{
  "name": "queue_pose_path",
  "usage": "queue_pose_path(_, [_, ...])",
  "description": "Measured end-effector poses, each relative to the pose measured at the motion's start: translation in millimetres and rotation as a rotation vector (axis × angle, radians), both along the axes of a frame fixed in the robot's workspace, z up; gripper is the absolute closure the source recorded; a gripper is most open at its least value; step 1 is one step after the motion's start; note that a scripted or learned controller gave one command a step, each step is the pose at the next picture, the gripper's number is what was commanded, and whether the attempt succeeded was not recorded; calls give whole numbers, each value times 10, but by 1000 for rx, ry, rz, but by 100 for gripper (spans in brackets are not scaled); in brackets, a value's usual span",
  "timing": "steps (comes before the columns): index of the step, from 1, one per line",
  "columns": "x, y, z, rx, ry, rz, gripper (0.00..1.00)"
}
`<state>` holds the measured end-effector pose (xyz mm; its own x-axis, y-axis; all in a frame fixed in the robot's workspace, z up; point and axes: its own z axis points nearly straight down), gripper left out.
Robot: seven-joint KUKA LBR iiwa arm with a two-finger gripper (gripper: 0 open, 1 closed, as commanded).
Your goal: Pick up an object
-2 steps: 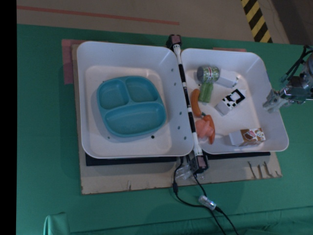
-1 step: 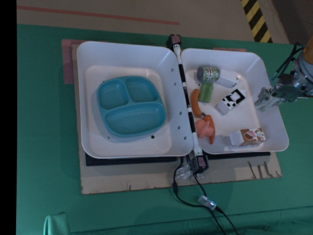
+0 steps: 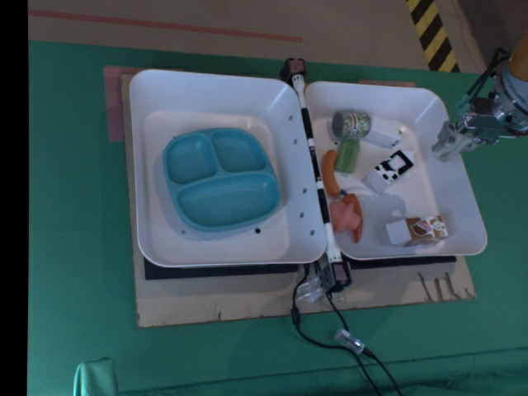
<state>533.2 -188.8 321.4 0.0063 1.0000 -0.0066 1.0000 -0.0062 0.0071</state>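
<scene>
On my feed, the green worktop (image 3: 74, 221) carries two white bins side by side. In the left bin (image 3: 157, 89) I see a teal divided plate (image 3: 221, 179) with three compartments, lying flat near the middle.

Moving across the divider into the right bin (image 3: 462, 221), the objects are clustered in its left and middle part. Along the inner wall lies an orange sausage-shaped toy (image 3: 330, 172), and just below it a pinkish-orange toy (image 3: 349, 215). Toward the top sits a small can with a green label (image 3: 351, 124) on its side, with a white piece (image 3: 384, 131) beside it and a green vegetable-like toy (image 3: 347, 154) right under the can. A white carton with black patches (image 3: 390, 170) lies near the middle, and a small brown-and-white carton (image 3: 417, 230) rests near the lower right corner.

At the far right, my hand (image 3: 446, 143) hovers at the bin's right rim, apart from all objects. I cannot tell whether it is spread or pressed together.
</scene>
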Motion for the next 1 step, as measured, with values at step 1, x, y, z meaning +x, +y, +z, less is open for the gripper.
queue_pose_path(1, [-534,175,244,4,5,1,100])
